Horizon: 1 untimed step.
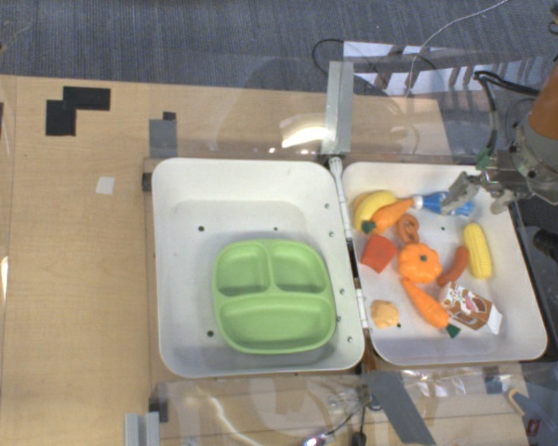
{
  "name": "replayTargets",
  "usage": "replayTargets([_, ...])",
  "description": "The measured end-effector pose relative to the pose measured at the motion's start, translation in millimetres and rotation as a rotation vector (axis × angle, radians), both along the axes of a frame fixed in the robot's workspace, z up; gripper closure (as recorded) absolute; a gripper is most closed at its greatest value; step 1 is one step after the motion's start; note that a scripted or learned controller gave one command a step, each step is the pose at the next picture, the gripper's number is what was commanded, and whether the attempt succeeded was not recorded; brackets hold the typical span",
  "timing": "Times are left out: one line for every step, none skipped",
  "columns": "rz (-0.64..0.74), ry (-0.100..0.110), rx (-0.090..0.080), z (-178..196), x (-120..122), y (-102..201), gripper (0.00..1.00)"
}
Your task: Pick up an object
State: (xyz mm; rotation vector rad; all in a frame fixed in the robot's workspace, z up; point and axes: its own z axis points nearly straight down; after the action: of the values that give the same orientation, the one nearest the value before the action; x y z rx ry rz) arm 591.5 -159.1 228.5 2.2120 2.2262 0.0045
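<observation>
The claw (476,191) hovers, whether wide or narrow I cannot tell, holding nothing; below it lies the corn (478,250), so descent likely comes next

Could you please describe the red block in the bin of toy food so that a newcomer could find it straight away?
Look at the right-hand white bin, the one crowded with toy food. Near its left wall, just below the banana and left of the round orange pumpkin, lies the red block. It is the one flat-sided, boxy red piece among rounded fruit and vegetables.
</observation>
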Motion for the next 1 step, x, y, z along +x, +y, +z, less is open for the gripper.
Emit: replayTargets([0.029, 0.001, 0.000, -95.9, -49.6, -14.0, 0.00])
